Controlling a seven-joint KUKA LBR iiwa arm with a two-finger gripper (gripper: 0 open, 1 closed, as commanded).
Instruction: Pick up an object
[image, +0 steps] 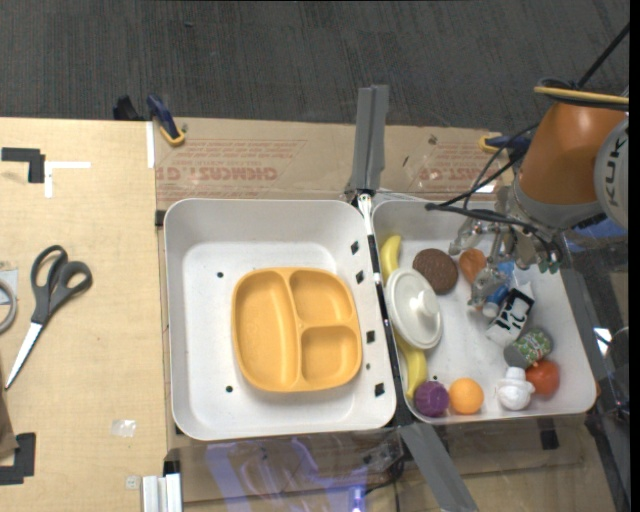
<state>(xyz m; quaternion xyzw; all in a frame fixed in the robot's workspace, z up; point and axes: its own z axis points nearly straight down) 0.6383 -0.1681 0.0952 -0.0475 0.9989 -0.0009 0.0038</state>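
**Camera view: gripper low over the right bin's clutter**

Camera view shows the grey arm with its orange band (565, 150) reaching over the far right corner of the right shallow white bin (580, 300). Its two-finger gripper (500, 258) hangs low inside that bin. Metal parts and cables crowd the tip, so I cannot tell whether it is spread or closed, and nothing is clearly held in it.

The things to pick lie around the round white plastic lid (415, 308), which sits near the bin's left wall.

- A yellow banana (390, 256) runs under the lid's left edge and reappears on its near side.
- A brown round cookie-like disc (435, 270) touches the lid's far right side.
- A small orange piece (472, 264) lies right of the disc, just beside the gripper.
- A small blue item (492, 290) sits right of the lid, under the gripper.
- A white box with black print (512, 314) lies tilted further right.
- A green speckled ball (534, 345) and a red round fruit (544, 378) lie well right of the lid, toward the near corner.
- A purple ball (431, 398), an orange ball (465, 396) and a small white figure (515, 390) line the near wall, on the lid's near side.

Left of the lid, across the divider, the left shallow white bin (190, 300) holds a yellow three-compartment plate (297, 328). Far left of the lid, black-handled scissors (50, 290) lie on the wooden bench (80, 400).
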